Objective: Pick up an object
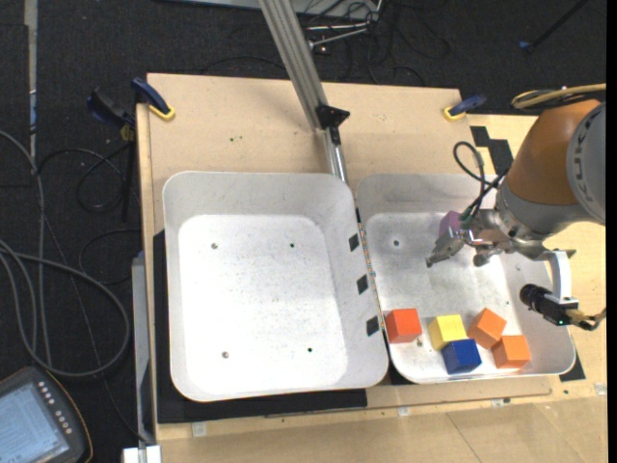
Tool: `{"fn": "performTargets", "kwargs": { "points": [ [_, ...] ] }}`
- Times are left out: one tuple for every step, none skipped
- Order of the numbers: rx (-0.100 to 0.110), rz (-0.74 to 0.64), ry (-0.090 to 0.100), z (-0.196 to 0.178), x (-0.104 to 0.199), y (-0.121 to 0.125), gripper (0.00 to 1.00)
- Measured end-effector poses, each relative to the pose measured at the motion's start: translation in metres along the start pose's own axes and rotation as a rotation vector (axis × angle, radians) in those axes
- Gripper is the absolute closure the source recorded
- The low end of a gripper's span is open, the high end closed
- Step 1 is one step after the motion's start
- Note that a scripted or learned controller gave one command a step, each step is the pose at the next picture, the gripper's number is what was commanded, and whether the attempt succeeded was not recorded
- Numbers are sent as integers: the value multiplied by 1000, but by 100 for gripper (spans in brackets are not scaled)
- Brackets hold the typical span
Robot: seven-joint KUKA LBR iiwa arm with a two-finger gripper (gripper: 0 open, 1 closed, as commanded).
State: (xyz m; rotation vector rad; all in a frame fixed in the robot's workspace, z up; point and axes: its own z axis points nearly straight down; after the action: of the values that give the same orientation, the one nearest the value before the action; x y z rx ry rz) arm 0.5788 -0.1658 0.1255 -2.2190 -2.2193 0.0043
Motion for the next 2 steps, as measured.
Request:
{"fn": "performTargets", "kwargs": {
  "points": [
    [-1,0,0,32,1,0,0],
    [-6,0,-1,20,0,1,100]
  ]
}}
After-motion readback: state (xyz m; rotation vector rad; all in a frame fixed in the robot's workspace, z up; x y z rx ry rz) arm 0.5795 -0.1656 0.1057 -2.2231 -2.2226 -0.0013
